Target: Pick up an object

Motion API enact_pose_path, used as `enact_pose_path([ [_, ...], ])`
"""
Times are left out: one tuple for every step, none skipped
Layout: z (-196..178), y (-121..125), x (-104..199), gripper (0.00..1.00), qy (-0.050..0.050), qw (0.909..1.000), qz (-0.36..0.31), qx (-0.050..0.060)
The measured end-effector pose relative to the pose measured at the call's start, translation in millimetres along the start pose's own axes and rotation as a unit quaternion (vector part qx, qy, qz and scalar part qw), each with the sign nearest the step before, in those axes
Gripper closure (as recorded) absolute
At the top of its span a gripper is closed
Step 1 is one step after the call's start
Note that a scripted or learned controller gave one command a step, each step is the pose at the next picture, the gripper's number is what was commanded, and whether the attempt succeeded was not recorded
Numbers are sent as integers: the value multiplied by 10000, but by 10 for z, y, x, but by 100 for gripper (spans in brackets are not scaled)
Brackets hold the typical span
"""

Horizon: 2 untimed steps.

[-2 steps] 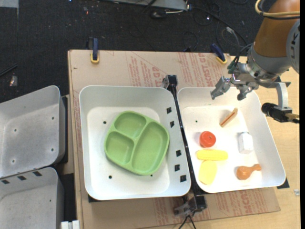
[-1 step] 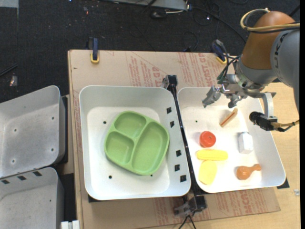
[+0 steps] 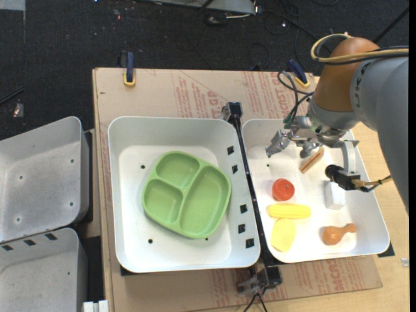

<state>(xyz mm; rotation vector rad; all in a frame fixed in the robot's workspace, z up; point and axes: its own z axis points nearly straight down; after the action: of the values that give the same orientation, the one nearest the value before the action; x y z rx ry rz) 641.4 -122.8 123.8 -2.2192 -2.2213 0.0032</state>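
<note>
My gripper (image 3: 290, 147) hangs over the far part of the right bin (image 3: 372, 208), its two fingers spread open with nothing between them. A small brown stick (image 3: 312, 160) lies just to the right of the fingers, at an angle on the bin floor. Nearer the front of this bin are a red tomato (image 3: 283, 189), a yellow corn cob (image 3: 289, 210), a pale yellow piece (image 3: 283, 235), an orange drumstick-shaped toy (image 3: 335, 234) and a white block (image 3: 335, 196).
The left bin (image 3: 123, 174) holds a green divided plate (image 3: 187, 194). A black divider (image 3: 244, 174) runs between the two bins. A grey-white tray (image 3: 39, 174) sits off the bench at the left. The arm (image 3: 370, 77) enters from the upper right.
</note>
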Motion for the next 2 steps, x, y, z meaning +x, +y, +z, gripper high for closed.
enact_pose_path([
  [331, 0, 7, 0, -1, 10000, 2, -4],
  [205, 11, 7, 100, -4, 10000, 4, -27],
])
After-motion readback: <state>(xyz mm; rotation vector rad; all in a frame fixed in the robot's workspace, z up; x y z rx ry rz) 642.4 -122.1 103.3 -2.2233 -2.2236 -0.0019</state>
